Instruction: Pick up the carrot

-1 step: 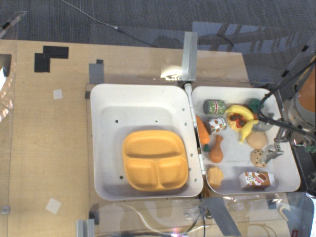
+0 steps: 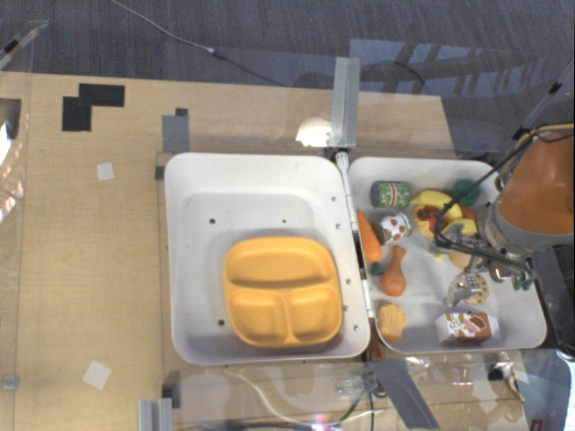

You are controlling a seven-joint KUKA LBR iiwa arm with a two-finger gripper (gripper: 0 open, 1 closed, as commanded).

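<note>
The carrot point(image 2: 367, 239) is a slim orange piece lying lengthwise along the left wall of the right bin point(image 2: 535, 335), just beside the divider. My gripper point(image 2: 469, 285) hangs over the right half of that bin, well to the right of the carrot and apart from it, above a small pale item. The arm's orange band point(image 2: 537, 187) and grey wrist cover part of the bin's right side. Nothing from the bin shows as lifted.
Around the carrot lie a green can point(image 2: 391, 193), a red-and-white toy point(image 2: 395, 227), a brown drumstick point(image 2: 393, 272), a tan shell-shaped piece point(image 2: 391, 318), yellow fruit point(image 2: 435, 204) and a brown carton point(image 2: 467, 326). The left bin point(image 2: 189, 205) holds a yellow divided plate point(image 2: 283, 290).
</note>
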